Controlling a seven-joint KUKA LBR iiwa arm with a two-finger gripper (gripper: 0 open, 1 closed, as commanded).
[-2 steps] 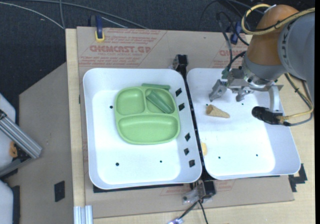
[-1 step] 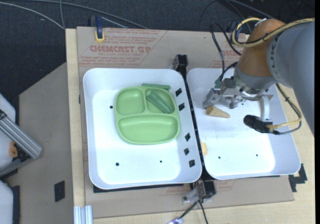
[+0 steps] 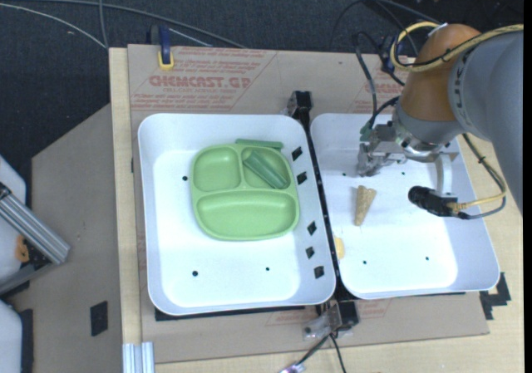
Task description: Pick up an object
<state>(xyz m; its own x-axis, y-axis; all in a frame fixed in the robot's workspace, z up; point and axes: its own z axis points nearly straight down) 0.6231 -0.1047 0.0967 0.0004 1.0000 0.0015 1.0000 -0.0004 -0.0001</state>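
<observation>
Cone (image 3: 363, 203), tan, lies loose on the floor of the right bin (image 3: 416, 267), near the divider side, just below the gripper (image 3: 371, 157) and not touching it. I see the gripper low over the bin's upper-left part, nothing visibly in it; can't tell its opening from here. Left bin (image 3: 166, 255) holds a green divided plate (image 3: 245, 193).

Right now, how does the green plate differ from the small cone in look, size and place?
The green plate is light green, while the cone is tan. The plate is broad, flat and split into compartments; the cone is far smaller, narrow and tapering. The plate lies in the left bin, the cone in the right bin, below the gripper. Both rest on white bin floors.
</observation>
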